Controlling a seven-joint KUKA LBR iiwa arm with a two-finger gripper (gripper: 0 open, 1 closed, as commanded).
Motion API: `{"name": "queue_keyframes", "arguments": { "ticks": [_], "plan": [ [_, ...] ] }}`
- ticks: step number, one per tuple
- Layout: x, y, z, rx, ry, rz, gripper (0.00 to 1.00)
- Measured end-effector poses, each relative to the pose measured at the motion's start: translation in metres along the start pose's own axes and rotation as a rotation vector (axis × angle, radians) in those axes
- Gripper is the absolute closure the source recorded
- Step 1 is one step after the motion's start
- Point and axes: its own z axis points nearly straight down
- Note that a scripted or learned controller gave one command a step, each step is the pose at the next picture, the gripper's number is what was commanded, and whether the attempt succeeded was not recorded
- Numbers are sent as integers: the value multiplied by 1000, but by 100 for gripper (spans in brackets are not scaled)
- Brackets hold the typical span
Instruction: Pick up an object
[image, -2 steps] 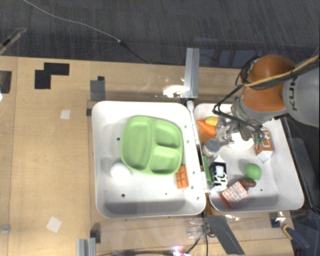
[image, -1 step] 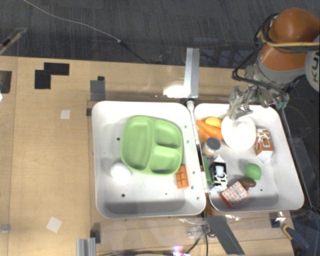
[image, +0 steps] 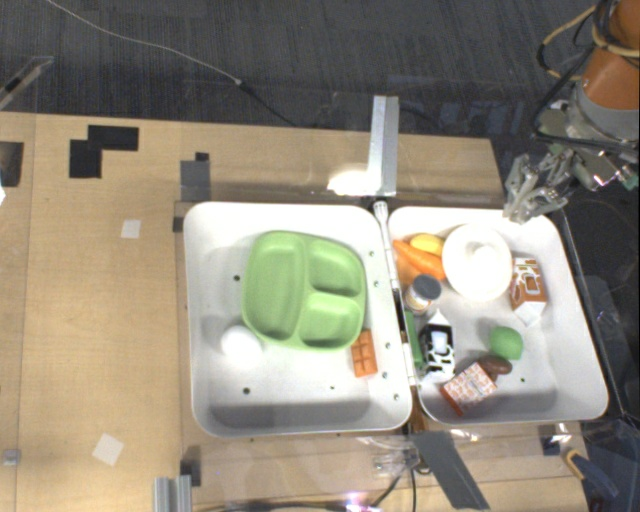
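My gripper (image: 527, 197) hangs above the far right corner of the right bin (image: 585, 330), with its fingers spread and nothing between them. Below it in that bin lie a white bowl (image: 477, 262), a carrot (image: 420, 262) with a yellow piece (image: 427, 243) beside it, a small brown and white carton (image: 526, 286), a green ball (image: 506, 343), a dark brown lump (image: 497, 366), a red packet (image: 468, 388), a black and white figure (image: 436, 347) and a small jar (image: 424, 293).
The left bin (image: 205, 380) holds a green divided plate (image: 303, 288), a white ball (image: 240, 344) and an orange waffle block (image: 365, 353). A metal post (image: 384, 145) stands behind the divider between the bins. Wooden bench lies to the left.
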Motion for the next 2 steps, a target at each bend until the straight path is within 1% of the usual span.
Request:
{"name": "queue_keyframes", "arguments": {
  "ticks": [1,2],
  "plan": [
    [109,19,18,-3,6,-102,100],
    [147,31,80,-10,5,-669,100]
  ]
}}
